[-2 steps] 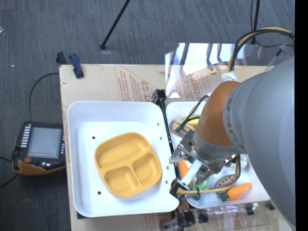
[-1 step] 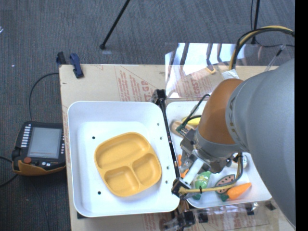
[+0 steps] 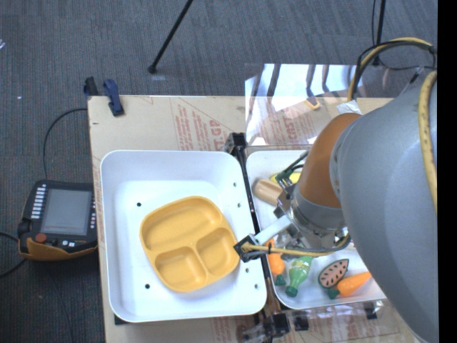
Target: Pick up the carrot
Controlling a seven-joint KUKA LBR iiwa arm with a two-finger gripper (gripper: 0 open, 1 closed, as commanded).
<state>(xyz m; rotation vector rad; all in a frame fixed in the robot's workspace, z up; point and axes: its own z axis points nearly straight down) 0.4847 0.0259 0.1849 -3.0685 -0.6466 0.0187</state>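
Note:
An orange carrot [image 3: 353, 284] lies near the front right of the right bin [image 3: 314, 300], beside a watermelon slice [image 3: 333, 272]. A second, smaller orange piece [image 3: 275, 264] sits at the bin's front left, next to a green bottle [image 3: 296, 274]. My gripper [image 3: 287, 240] hangs low over the left half of the right bin, just above the small orange piece. The grey arm and its orange band hide most of the gripper. Nothing can be seen held in it.
The left bin [image 3: 121, 191] holds a yellow divided plate [image 3: 189, 243]. A pale wooden piece [image 3: 265, 190] lies at the back left of the right bin. The arm covers much of the right bin's middle and right side.

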